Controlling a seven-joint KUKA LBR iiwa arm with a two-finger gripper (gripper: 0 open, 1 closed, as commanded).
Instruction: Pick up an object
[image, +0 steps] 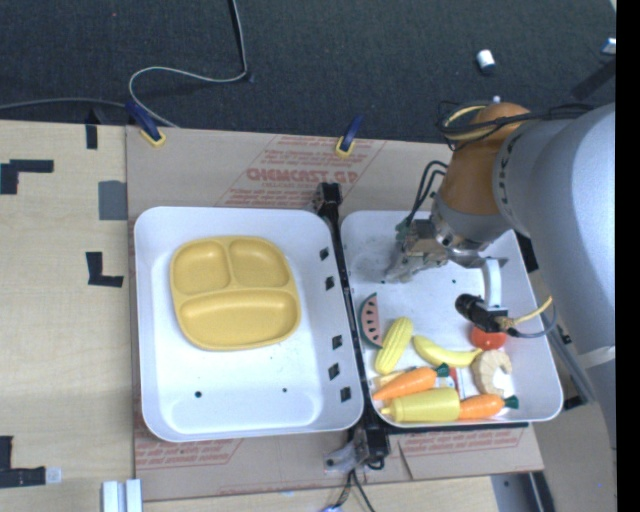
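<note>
The gripper (408, 262) hangs over the right bin (440, 292), above the corn (395, 342); jaws apparently spread, holding nothing, so picking remains.

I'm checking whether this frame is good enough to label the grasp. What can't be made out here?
- Gripper: small and blurred, so finger state is unreadable.
- Right bin: its far right side is covered by the arm.
- Toy food pile: pieces overlap, so the lower ones are partly hidden.
</note>
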